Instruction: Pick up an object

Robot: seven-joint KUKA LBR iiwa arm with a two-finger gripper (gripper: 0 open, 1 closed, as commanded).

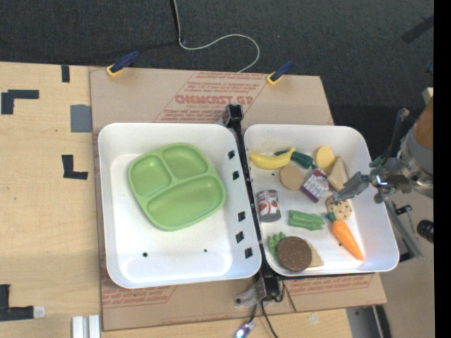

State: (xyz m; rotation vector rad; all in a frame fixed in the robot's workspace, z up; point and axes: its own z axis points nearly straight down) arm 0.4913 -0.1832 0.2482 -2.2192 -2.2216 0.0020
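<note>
Overhead, the grey arm (412, 167) reached in from the right over the edge of the right-hand shallow white bin (373, 259), its tool (350, 187) low above the toys near a round tan cookie with dark chips (340, 209). Whether the tool was released or clenched could not be told at this size; nothing was seen between its fingers. Right bin contents: a yellow plastic banana (266, 159) at the upper left, a dark green pepper-like piece (301, 158) just beside its tip, a yellow lemon-shaped toy (324, 157) to the right of that, a pale tan wedge (339, 172) below the lemon, a round beige disc (290, 177), and a small purple packet (314, 184) touching the disc's right side. A small red-and-white can (268, 205) lay near the divider. A flat green bean-pod piece (305, 220) sat mid-bin, an orange plastic carrot (347, 238) slanted toward the lower right just below the cookie, and a dark brown round patty (293, 253) on a tan base rested at the bottom edge beside a leafy green bit (273, 242). The left-hand white bin (113, 210) held a light green three-compartment plate (177, 184), tilted slightly anticlockwise. Both bins sat on brown cardboard (204, 97) on the wooden surface (42, 210).
</note>
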